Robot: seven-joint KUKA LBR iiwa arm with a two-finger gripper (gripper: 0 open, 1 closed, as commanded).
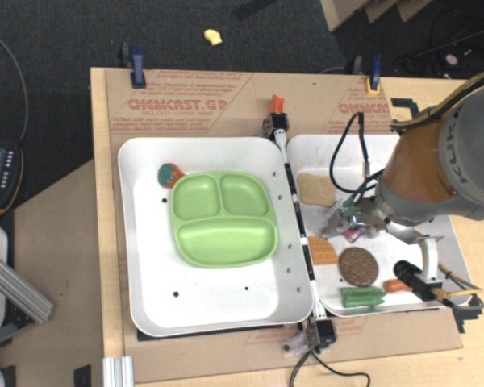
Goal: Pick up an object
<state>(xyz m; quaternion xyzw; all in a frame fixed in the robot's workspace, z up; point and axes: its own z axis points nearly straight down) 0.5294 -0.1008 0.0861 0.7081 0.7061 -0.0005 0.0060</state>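
Seen from above at a slant, a cardboard-covered bench carries two shallow white bins side by side. The left bin holds a pale green plate with three compartments, lying flat near the bin's middle. Just beside the plate's far left corner sits a small round toy, red and teal. The grey arm, with its orange band, reaches in from the right and hangs over the right bin. The gripper is low over the middle of that bin, close to its left wall. How far the gripper is open cannot be told, nor whether it has hold of anything, because the wrist and cables crowd it. The things it could pick up lie around it in the right bin. A tan slab lies just beyond the gripper, toward the far side. An orange wedge lies against the left wall on the near side. A brown round disc lies just beside the wedge. A green pod lies along the near wall, below the disc. A small orange-red piece lies to the right of the pod.
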